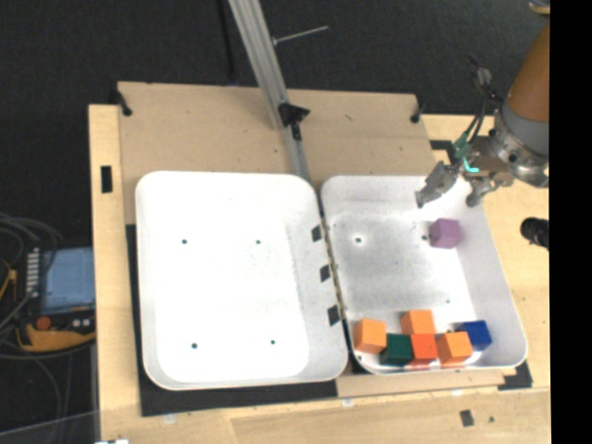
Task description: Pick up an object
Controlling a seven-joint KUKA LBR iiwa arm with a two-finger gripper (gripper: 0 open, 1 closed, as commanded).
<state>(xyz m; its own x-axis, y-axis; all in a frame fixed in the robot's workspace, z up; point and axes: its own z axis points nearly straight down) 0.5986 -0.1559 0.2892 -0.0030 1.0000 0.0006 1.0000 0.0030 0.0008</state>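
My gripper [455, 190] hangs over the far right part of the right bin [388, 276], its two grey fingers spread apart with nothing between them. A purple block [446, 233] lies on the bin floor just below and in front of the fingers, apart from them. Along the bin's near edge sits a cluster of blocks: an orange block [371, 334], a dark green block [398, 349], more orange blocks [422, 333] and a blue block [476, 333].
The left bin [231, 276] lies beside the right one, with a row of black clips between them. A slanted metal rail [264, 58] runs from the top down to the bins' junction. The arm's orange band [532, 72] is at the right edge.
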